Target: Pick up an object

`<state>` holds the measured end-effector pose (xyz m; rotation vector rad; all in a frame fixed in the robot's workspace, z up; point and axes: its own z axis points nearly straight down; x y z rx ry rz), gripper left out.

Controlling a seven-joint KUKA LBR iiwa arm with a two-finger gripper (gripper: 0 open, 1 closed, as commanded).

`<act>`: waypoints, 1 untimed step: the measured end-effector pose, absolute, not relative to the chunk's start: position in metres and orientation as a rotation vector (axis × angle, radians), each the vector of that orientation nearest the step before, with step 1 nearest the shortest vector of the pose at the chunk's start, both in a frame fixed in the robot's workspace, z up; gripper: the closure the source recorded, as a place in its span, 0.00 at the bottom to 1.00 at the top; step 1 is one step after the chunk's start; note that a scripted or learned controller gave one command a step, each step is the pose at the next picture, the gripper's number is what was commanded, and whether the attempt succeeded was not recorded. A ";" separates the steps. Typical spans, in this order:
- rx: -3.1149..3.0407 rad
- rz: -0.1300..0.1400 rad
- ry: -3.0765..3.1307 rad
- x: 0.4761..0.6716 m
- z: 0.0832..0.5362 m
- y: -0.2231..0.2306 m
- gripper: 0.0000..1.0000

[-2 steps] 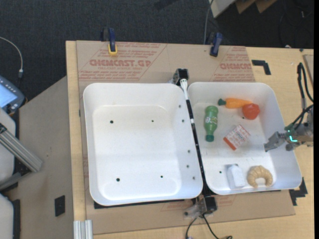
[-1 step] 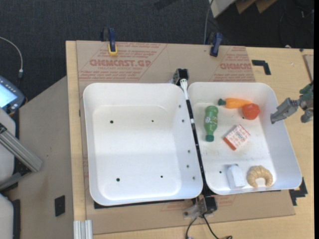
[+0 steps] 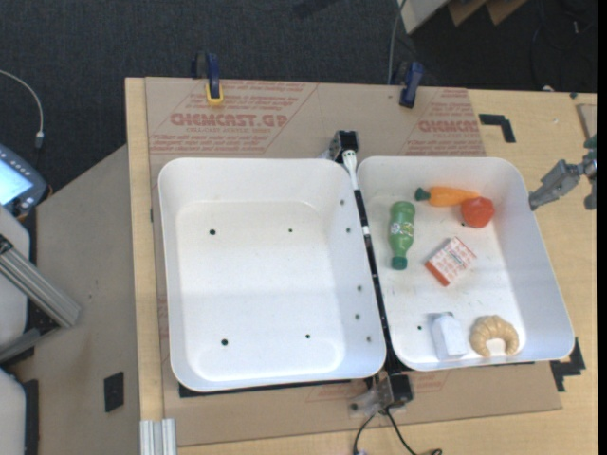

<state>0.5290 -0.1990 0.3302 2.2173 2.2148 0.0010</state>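
Observation:
The right bin (image 3: 531, 254) holds several objects. A green bottle (image 3: 401, 232) lies near its left wall. An orange carrot (image 3: 450, 195) and a red tomato (image 3: 477, 211) sit at the back. In the middle lies a red and white box (image 3: 450, 260). A small white block (image 3: 447, 335) and a tan croissant (image 3: 495, 335) rest at the front. My gripper (image 3: 553, 188) shows as a grey piece just outside the right bin's far right rim, apart from all the objects and with nothing seen in it.
The left bin (image 3: 256, 273) stands beside the right one, joined along a black strip (image 3: 365, 245). Blue clamps (image 3: 211, 72) (image 3: 411, 81) hold the brown board at the back. Cables hang at the front edge (image 3: 384, 396).

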 end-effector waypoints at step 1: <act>2.218 0.000 2.216 0.557 0.320 -0.226 0.00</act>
